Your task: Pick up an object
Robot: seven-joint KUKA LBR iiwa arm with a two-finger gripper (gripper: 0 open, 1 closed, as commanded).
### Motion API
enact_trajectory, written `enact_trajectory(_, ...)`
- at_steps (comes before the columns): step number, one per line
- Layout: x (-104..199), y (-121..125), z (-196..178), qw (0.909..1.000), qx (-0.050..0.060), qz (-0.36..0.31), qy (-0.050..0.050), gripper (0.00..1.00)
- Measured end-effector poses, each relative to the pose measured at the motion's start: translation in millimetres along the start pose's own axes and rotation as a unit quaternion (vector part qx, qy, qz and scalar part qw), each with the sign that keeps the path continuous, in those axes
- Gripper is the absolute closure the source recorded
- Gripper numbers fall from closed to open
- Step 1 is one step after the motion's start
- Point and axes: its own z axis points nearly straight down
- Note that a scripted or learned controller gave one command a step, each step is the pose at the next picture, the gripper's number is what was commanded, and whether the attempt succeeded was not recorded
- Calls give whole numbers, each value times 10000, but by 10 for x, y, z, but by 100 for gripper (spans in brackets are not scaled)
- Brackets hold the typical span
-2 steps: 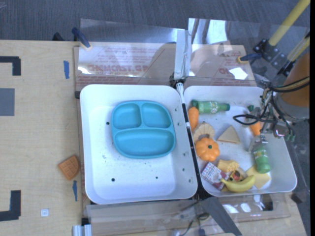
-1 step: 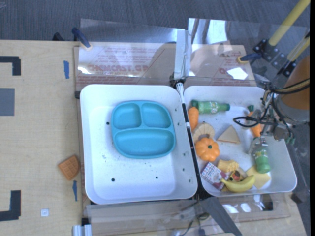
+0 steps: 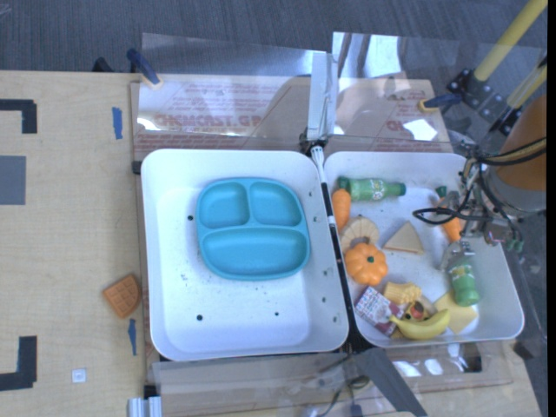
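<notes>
while the gripper point(image 3: 459, 248) hangs low over the right bin point(image 3: 512, 298), jaws too cluttered to read, a green bottle point(image 3: 463, 285) lies just below; next: descend squarely and close.

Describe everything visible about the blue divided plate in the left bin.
The blue divided plate is a light blue, rounded-rectangle tray that looks like moulded plastic. It has three compartments, two smaller at the far side and one wide at the near side. It lies flat and upright in the left bin, with nothing on it and apart from the walls.
</notes>
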Motion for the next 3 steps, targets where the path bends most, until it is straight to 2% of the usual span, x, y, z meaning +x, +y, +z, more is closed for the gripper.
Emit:
enact_trajectory(1,-47,1,-145,10000,19,-3,-79,100)
enact_trajectory(2,549,-49,-18,9989,-9,478,-3,100)
enact_trajectory(3,-283,28,0,9872,-7,1597,-7,100)
